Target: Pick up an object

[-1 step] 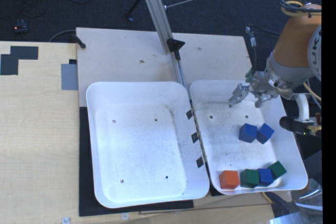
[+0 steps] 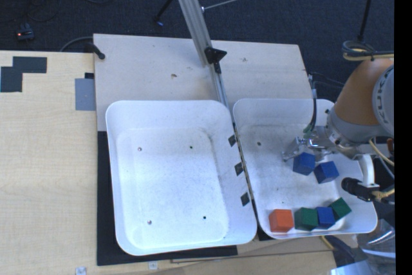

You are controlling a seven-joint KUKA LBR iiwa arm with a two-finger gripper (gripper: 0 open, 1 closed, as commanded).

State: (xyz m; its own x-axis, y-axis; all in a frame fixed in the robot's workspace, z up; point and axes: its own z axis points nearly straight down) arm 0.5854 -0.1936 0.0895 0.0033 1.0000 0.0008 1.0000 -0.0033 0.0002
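- The metal two-finger gripper (image 2: 301, 149) hangs low in the right-hand shallow white plastic bin (image 2: 270, 129), at the end of the grey arm with its orange band (image 2: 360, 94) coming in from the right; whether the fingers are apart or together cannot be told from this slant, and nothing can be seen clamped between them.
- Just beside the gripper, on its near side, lies a blue cube-shaped block (image 2: 304, 163), seemingly touching the gripper's tip. It is turned corner-on to the bin's edges, so its faces run diagonally; being a cube, it has no clear long axis.
- A second blue cube (image 2: 326, 171) sits close on the first one's right, also rotated off square; whether the two touch cannot be told.
- Along the bin's near wall stands a row of blocks: an orange cube (image 2: 280, 220) at the left, then a dark green block (image 2: 307, 218), a small blue block (image 2: 326, 216) and another green block (image 2: 340, 207) tilted at the right end. The last three are packed tightly together.
- All the blocks look matt, plain-faced and sharp-edged; no label or writing shows on any of them.
- The left-hand white bin (image 2: 122, 138) has rounded corners, a smooth surface with faint speckling and a few small dark dots.
- A ribbed grey aluminium rail (image 2: 191, 6) slants from the top down to the seam between the bins.
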